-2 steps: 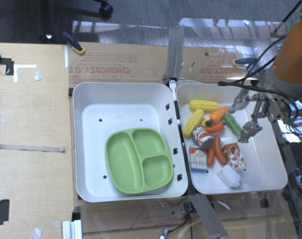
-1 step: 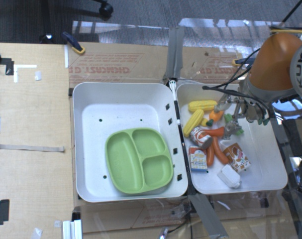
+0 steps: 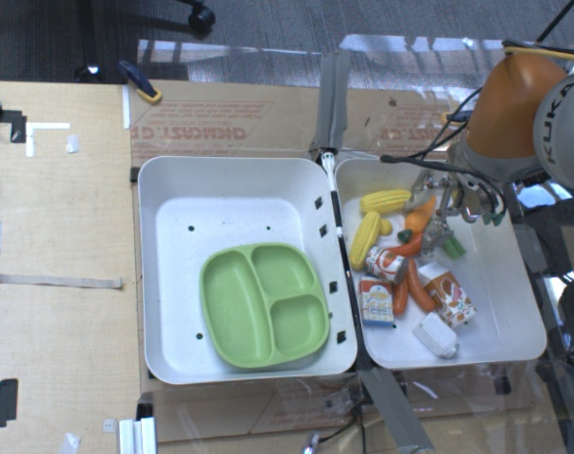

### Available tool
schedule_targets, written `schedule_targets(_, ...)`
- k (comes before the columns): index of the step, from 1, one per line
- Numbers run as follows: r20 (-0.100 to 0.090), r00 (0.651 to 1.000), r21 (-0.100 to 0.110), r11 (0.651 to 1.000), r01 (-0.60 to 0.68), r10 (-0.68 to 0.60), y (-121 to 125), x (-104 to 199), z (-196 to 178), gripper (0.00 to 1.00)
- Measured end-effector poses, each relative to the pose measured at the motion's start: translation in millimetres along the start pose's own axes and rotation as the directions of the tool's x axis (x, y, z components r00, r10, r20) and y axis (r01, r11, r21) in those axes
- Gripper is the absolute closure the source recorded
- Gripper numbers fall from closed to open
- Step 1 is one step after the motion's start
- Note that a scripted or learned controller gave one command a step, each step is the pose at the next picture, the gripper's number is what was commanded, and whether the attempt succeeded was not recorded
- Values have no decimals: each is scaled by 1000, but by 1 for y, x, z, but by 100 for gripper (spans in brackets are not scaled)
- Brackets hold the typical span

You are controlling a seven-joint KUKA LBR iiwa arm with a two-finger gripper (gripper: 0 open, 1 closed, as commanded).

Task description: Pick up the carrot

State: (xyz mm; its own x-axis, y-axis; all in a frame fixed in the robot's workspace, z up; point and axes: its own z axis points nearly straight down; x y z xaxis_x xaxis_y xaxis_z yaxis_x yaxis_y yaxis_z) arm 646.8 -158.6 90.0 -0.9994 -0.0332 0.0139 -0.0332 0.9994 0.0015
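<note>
Just left of pincer [image 3: 442,218], carrot [image 3: 418,218]

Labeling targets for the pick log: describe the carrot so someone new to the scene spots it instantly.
Look in the right white bin, in the heap of toy food near its left wall. The carrot lies low in that heap, between the red and white carton and the snack packet. Unlike the yellow corn cobs above it, it is a plain, slim orange stick.

We look down from one fixed camera above the surface [image 3: 50,244], tilted at a slant and set at middling range, taking in both white bins [image 3: 159,253] side by side, floor beyond the far edge.
</note>
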Motion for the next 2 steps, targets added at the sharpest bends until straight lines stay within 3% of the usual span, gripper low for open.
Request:
schedule_targets(1, 20, 1000, 3, 1000, 2, -2, 1, -5, -11, 100)
schedule_targets(2, 19, 975, -2, 976, -220, 220, 60, -9, -63, 100)
